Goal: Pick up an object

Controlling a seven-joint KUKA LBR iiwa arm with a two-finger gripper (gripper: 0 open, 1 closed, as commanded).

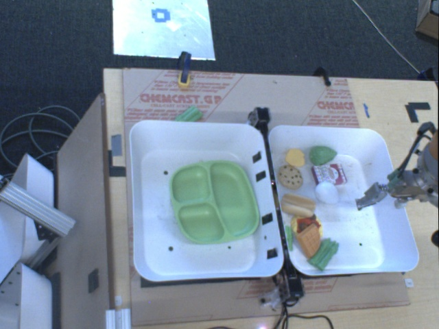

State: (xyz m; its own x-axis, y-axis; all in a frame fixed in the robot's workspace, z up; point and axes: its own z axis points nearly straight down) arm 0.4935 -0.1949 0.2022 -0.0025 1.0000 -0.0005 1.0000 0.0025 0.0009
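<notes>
The right bin [384, 252] holds several toy foods along its left side. Among them are a yellow round piece [295, 157], a green leafy piece [322, 154], a cookie [290, 177] and a red and white carton [330, 175]. Below these lie a white ball [326, 193], a bun [298, 203], an orange and red piece [308, 234] and green beans [324, 253]. My gripper [369, 197] hovers over the bin's right half, just right of the white ball and apart from it. Nothing shows in its grasp.
The left bin [151, 252] carries a green divided plate [214, 201]. A black hinge strip [269, 190] runs between the bins. The arm [418, 180] comes in over the right bin's right rim. A green scrap [188, 114] lies behind the left bin.
</notes>
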